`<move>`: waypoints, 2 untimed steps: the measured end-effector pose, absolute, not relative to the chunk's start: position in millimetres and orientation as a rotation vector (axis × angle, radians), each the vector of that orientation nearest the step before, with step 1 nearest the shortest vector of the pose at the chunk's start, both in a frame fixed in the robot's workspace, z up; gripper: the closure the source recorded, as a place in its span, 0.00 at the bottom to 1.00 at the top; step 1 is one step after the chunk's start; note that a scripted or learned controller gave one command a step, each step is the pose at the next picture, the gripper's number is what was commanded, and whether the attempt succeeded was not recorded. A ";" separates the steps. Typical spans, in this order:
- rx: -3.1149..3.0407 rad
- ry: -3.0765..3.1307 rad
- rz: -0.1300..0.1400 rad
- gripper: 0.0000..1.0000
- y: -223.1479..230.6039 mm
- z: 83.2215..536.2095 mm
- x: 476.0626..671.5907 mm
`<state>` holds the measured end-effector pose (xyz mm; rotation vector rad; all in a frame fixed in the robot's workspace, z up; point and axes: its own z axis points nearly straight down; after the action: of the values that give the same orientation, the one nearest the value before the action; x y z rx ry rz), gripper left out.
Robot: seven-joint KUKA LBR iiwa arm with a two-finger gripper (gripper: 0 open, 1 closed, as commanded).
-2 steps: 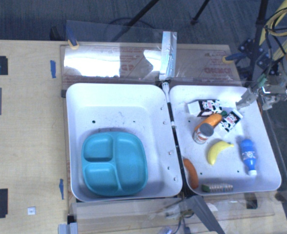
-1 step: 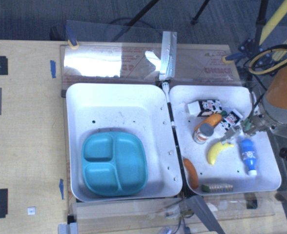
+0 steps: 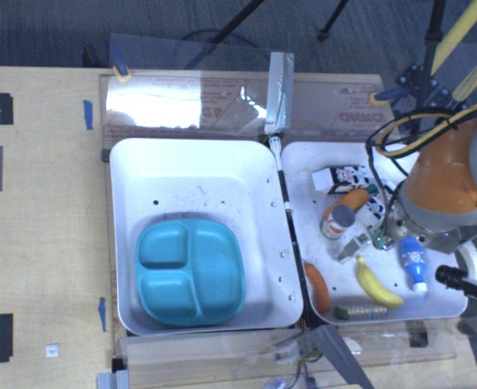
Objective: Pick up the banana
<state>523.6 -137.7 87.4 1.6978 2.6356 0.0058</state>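
right bin (image 3: pixel 328 156) (white): banana (image 3: pixel 376 284) lying diagonal, upper-left to lower-right.

Yellow banana (image 3: pixel 376 285), turquoise divided plate (image 3: pixel 191 271), two white bins (image 3: pixel 222 159), orange carrot (image 3: pixel 317 287), blue bottle (image 3: pixel 413 264), grey arm with orange band (image 3: pixel 443 177), pale wooden bench (image 3: pixel 44 217)

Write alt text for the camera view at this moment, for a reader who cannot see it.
The grey-and-orange arm reaches from the right over the right bin, its gripper just above a yellow banana lying on the bin floor. Around the banana lie a can, a blue bottle and a carrot. The left bin holds a blue divided plate.
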 end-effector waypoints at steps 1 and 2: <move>1.695 2.643 0.001 0.00 -132.6 202.7 480.4; 1.564 2.719 0.004 0.00 -115.7 88.4 480.7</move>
<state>480.7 -115.7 88.4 1.5636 2.7193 0.0035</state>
